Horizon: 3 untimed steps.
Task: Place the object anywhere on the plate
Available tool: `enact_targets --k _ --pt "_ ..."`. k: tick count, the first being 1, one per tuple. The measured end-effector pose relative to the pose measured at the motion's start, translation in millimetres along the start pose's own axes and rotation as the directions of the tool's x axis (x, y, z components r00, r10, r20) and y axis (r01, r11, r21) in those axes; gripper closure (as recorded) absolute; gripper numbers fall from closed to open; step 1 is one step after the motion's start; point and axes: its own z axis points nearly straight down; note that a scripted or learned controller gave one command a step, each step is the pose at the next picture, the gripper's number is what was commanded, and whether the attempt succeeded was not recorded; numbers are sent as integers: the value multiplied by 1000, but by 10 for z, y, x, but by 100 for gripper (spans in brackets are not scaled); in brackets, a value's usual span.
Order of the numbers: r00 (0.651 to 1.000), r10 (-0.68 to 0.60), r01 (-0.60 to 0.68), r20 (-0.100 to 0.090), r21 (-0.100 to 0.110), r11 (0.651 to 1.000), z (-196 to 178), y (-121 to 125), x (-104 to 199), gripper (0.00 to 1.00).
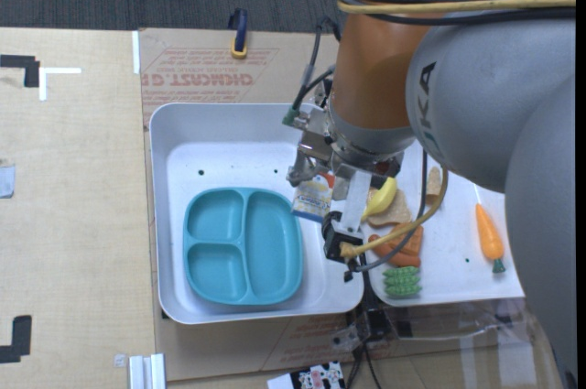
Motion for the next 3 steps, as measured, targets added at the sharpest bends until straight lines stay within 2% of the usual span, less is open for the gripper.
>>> enact_targets --k 1,2,3 --pt "996 -87 87 3 5 996 811 -413 293 100" --pt "993 119 -119 2 1 993 331 -484 485 100" --pt "993 119 -119 2 1 993 332 -484 485 0"
